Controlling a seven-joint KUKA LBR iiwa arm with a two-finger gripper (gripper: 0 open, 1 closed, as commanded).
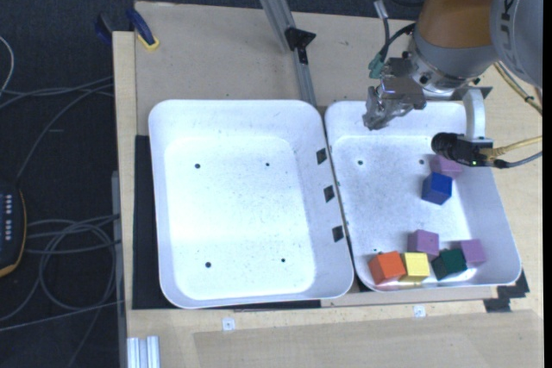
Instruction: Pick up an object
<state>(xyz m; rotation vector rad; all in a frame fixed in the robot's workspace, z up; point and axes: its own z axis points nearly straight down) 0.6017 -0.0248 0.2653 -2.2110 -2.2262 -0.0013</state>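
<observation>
The grey arm (470,4) is hanging over the right bin (379,185), its gripper (377,118) sitting near the far rim, well apart from every block. I cannot tell how the gripper is set.

The blue cube (437,188) is lying alone mid-bin. The orange block (388,266) and yellow block (417,265) are touching at the near wall, risking a jammed or double grasp.

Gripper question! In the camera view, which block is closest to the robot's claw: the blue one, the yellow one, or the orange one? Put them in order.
Measured from the gripper, at the right bin's far edge:
1. Blue block, mid-bin toward its right side, nearest.
2. Yellow block and orange block, touching side by side in the row at the near edge, are too close to call.
</observation>
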